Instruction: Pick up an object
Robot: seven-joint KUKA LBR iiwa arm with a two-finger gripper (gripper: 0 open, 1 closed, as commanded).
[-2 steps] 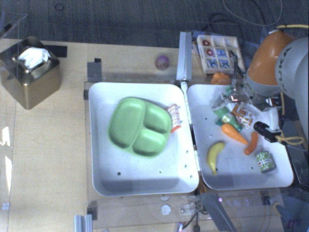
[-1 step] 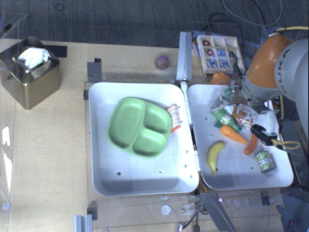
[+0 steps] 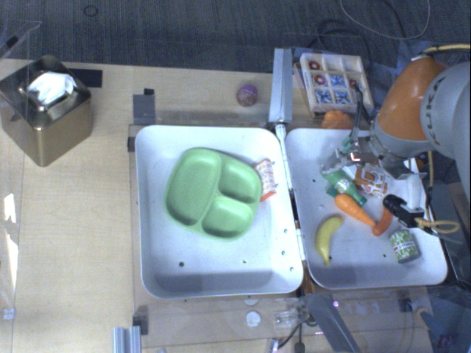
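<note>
My gripper (image 3: 352, 154) hangs low over the back middle of the right bin (image 3: 368, 271), above a cluster of small things. Just under and in front of it lie a green packet (image 3: 344, 185) and a red-and-white wrapped item (image 3: 370, 182). An orange carrot (image 3: 356, 209) lies in front of those. Nearer the front of the bin, a yellow banana (image 3: 328, 237) lies on the left and a small green can (image 3: 403, 245) on the right. No object shows clearly in the gripper's grasp.
In the left bin (image 3: 213, 278) sits a green divided plate (image 3: 212, 193), with a snack packet (image 3: 266, 176) at its right side. Behind the bins are a purple ball (image 3: 247, 94), a tile game box (image 3: 331, 81) and an orange object (image 3: 336, 118). A brown box (image 3: 48, 112) stands far left.
</note>
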